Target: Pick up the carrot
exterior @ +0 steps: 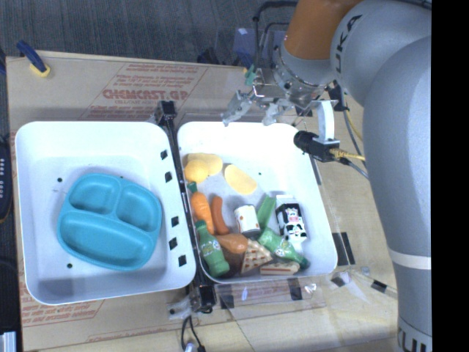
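Jaws [253, 108] hung at upper centre, above right bin's [311, 189] far rim; open/closed state unreadable. Carrot [201, 207] lay lower centre, beside bin's left wall, touching sausage [220, 213]. Approach step, judging by gap; next: descend toward carrot.

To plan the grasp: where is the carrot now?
The carrot lies in the right bin, near its left wall, between the sausage and that wall, below the yellow lemon.
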`<state>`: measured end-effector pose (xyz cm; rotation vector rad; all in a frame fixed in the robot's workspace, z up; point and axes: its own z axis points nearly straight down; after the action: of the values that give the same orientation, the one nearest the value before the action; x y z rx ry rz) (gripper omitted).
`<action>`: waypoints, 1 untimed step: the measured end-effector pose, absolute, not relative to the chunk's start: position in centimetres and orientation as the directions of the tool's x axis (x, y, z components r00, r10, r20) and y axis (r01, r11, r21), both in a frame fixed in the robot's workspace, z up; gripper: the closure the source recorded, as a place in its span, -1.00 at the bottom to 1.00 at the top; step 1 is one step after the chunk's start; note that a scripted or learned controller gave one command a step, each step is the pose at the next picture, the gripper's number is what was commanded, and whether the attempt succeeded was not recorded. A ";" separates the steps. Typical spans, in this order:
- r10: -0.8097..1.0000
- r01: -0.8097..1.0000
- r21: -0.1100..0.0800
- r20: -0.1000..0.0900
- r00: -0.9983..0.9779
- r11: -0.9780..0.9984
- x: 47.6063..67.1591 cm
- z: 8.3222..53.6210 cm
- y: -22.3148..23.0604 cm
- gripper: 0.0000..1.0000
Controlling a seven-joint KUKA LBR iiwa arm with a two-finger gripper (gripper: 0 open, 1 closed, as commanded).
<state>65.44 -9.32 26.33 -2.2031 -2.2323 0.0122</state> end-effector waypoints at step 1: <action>1.000 0.999 -0.016 -0.002 0.028 -0.028 62.9 18.8 -5.5 -1.00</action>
<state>62.88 -5.52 18.77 -2.2452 -2.1831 0.0201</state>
